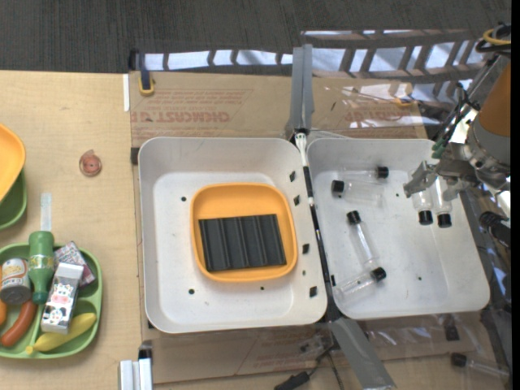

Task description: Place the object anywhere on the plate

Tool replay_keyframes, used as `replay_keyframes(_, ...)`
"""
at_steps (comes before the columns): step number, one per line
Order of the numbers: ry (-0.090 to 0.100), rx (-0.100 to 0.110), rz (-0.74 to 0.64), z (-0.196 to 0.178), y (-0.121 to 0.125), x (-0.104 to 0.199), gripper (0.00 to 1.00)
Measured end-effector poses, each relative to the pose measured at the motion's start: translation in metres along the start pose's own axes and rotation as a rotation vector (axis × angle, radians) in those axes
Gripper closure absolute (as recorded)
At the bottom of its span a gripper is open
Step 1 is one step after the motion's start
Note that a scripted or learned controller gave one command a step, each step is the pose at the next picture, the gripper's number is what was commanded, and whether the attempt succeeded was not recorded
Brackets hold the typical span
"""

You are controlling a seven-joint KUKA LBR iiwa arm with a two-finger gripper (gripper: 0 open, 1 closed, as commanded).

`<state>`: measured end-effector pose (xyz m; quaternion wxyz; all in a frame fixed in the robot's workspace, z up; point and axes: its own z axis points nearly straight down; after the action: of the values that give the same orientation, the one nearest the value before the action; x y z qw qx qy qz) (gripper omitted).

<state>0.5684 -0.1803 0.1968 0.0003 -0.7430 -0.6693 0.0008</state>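
The gripper [435, 216] hangs over the far right part of the right bin [455, 299], its two black-tipped fingers [425, 216] pointing down and standing a little apart, with nothing between them. The arm [496, 108] comes in over that bin's right edge.

Three clear tubes with black caps lie on the right bin's floor. One tube [358, 179] lies crosswise near the far left corner, a second tube [362, 241] runs near-to-far in the left half, and a third tube [361, 279] lies slanted just beside the second one's near end, close to the bin's left wall. All three are well apart from the fingers, to their left. The bin's near right floor is bare, leaving open room there.

The yellow plate [242, 201] sits in the middle of the left bin [162, 242], with a dark ribbed mat [244, 243] covering most of it. White floor shows all around the plate's rim. The two bins meet at a raised shared edge between plate and tubes.
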Motion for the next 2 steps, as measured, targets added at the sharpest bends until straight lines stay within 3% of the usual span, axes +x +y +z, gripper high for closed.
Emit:
replay_keyframes(1, -0.001, 0.0, -0.179, -0.082, 0.074, 0.005, 1.0)
replay_keyframes(2, -0.001, -0.001, -0.403, -0.244, 0.095, -0.033, 1.0)
